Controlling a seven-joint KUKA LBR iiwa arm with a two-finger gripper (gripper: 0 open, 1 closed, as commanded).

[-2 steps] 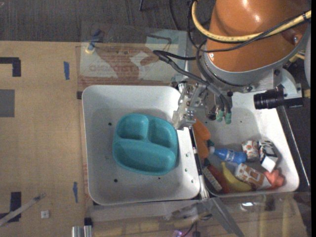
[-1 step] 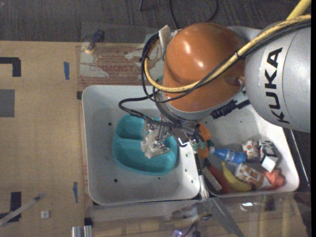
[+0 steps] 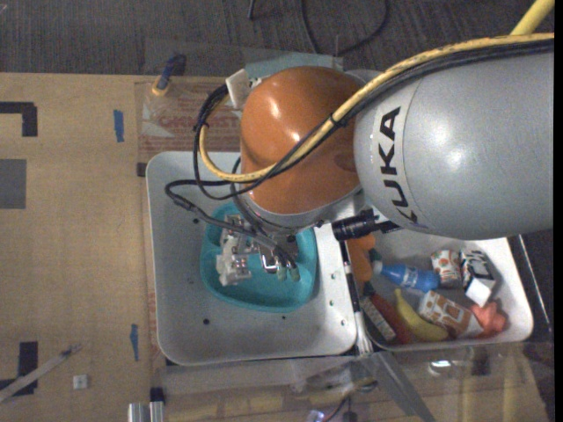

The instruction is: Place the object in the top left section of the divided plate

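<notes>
End effector (image 3: 257, 258): low over the teal divided plate (image 3: 264, 290) — grip state, cannot tell.
Object: not identifiable — handling can't be judged.
Plate: directly beneath, likely rigid plastic.

You're seeing the right bin (image 3: 519, 319) holding a blue bottle (image 3: 409, 277), a banana (image 3: 418, 321) and small cartons (image 3: 449, 266) lying close together.

Tan bench (image 3: 70, 262); two white bins (image 3: 176, 323), blue tape strips (image 3: 118, 126)

Grey arm (image 3: 457, 139) reaching in from right, orange band (image 3: 295, 143) above wrist, hand (image 3: 255, 258) pointing straight down, low
</notes>
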